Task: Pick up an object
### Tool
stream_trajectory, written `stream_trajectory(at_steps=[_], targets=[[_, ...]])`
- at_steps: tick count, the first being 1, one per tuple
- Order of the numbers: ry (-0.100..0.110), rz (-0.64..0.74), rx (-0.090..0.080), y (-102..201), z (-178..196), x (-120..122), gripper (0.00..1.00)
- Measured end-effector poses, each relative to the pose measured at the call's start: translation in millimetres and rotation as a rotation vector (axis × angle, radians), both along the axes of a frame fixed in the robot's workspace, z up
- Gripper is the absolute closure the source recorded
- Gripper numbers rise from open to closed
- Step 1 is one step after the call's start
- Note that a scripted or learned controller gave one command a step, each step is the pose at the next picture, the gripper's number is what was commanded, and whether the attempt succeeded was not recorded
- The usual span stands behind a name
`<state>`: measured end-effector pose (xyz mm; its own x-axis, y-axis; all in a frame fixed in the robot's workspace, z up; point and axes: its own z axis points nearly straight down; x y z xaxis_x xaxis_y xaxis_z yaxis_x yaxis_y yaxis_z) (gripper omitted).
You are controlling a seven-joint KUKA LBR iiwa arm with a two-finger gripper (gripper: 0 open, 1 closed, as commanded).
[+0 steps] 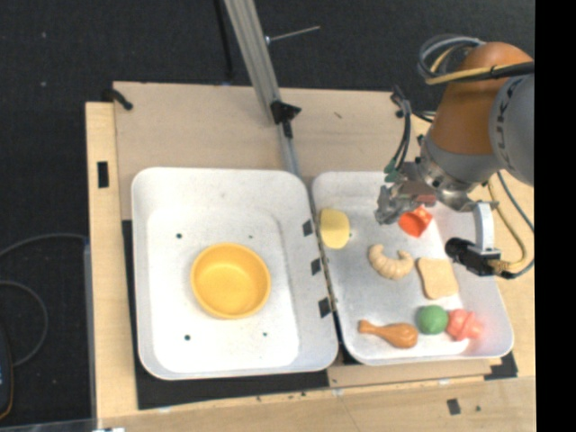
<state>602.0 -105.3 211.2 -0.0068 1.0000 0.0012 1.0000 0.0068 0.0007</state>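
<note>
Six small toys on speckled right bin [360, 196] — claw [396, 207] beside orange-red block [415, 221], grip state unclear.

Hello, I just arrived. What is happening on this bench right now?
A grey and orange robot arm reaches in from the right over the right bin, trying to pick up an object. Its tool sits low beside a small red-orange object; a grasp cannot be confirmed. Also in that bin lie a yellow piece, a croissant, a toast slice, a drumstick, a green ball and a pink item. The left bin holds a yellow bowl.
</note>
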Motion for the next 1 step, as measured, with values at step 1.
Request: stream_trajectory(at_steps=[1], targets=[[0.000, 0.000, 0.001, 50.8, 5.0, -14.5, 1.00]])
